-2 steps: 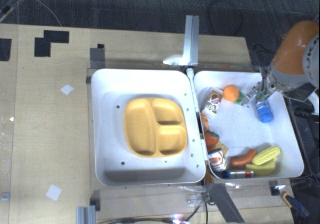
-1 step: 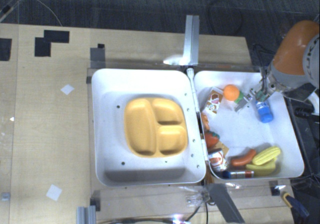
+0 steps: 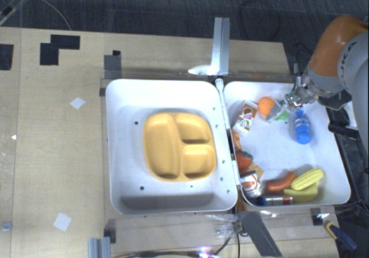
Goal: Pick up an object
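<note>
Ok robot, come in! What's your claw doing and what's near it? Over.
Gripper low over right bin's far edge. Nothing seen in its grip. Orange ball and blue bottle close by. Yellow tray sits in left bin.

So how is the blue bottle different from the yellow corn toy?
The small blue plastic bottle lies near the top of the right white bin, while the yellow corn toy lies near its bottom edge. The bottle points up and down the picture; the corn lies slanted sideways. The bottle lies alone; the corn sits among other toys. Both lie flat in the same bin.
</note>
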Robot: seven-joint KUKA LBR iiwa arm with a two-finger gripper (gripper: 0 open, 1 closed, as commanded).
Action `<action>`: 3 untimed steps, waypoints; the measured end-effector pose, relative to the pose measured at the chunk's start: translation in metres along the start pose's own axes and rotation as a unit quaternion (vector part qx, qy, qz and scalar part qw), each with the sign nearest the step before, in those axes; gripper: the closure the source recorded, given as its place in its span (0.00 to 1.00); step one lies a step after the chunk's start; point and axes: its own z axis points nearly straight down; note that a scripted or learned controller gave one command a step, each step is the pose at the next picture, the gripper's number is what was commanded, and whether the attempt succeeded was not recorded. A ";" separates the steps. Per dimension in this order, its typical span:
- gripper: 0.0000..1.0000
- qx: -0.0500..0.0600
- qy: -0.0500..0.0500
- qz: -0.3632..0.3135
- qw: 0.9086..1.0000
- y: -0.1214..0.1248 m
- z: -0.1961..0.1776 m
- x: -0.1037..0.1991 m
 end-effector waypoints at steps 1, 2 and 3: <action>1.00 -0.008 -0.007 -0.001 1.000 0.004 -0.017 -0.003; 0.00 -0.008 -0.007 -0.002 1.000 0.004 -0.016 -0.002; 0.00 -0.002 -0.013 -0.063 0.998 0.028 -0.003 0.057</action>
